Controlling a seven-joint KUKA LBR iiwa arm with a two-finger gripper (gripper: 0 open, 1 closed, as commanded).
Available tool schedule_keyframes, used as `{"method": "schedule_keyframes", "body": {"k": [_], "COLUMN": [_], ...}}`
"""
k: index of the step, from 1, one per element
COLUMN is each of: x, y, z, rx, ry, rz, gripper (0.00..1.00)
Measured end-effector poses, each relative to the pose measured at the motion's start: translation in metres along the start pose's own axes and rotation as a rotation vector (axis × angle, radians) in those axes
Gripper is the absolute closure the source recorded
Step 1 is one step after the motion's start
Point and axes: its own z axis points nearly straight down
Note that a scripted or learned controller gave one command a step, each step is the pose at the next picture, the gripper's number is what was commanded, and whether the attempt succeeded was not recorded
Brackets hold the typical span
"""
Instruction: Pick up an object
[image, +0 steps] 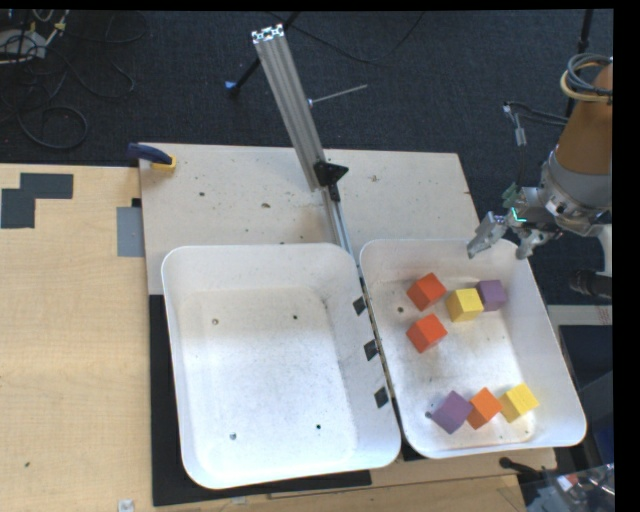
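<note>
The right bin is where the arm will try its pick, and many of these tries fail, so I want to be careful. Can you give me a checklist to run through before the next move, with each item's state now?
1. Objects to pick lie in the right bin: ok, seven blocks.
2. Gripper is over that bin: ok, it hangs above the bin's far rim.
3. Gripper carries nothing: ok, no block is between its fingers, which are spread.
4. A block stands apart for a clean grasp: ok, the lower orange block has space around it.
5. Yellow block is free of neighbours: not ok, it touches the purple block.
6. Near trio is separable: not ok, purple, orange and yellow sit packed in a row.
</note>
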Motion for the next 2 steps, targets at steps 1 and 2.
{"method": "schedule_keyframes", "body": {"k": [1, 2], "x": [0.005, 0.003], "y": [-0.007, 0.000], "z": [0.062, 0.087], "rx": [0.005, -0.025], "ry": [0.002, -0.007], "rz": [0.001, -0.002], "gripper": [0.00, 0.00]}}
